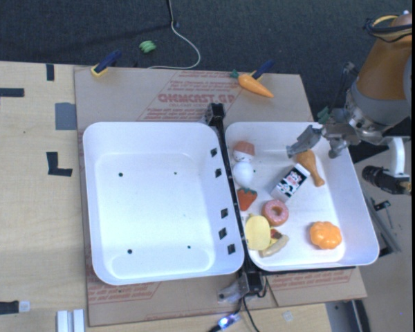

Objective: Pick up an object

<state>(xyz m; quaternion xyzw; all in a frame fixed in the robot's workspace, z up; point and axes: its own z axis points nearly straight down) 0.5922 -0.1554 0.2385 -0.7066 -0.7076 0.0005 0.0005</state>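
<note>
While end effector (317, 141) hangs spread wide, holding nothing | tan cone (310, 167) just below it; long axis slants down-right | right bin (353, 206)

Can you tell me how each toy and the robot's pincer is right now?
pincer: hovering over the right bin, fingers spread, holding nothing.
orange cone toy: lying tilted, just below the pincer.
black-and-white box: lying on its side.
pink donut: lying flat.
orange pumpkin toy: sitting alone.
left bin: holds no toys.
</note>
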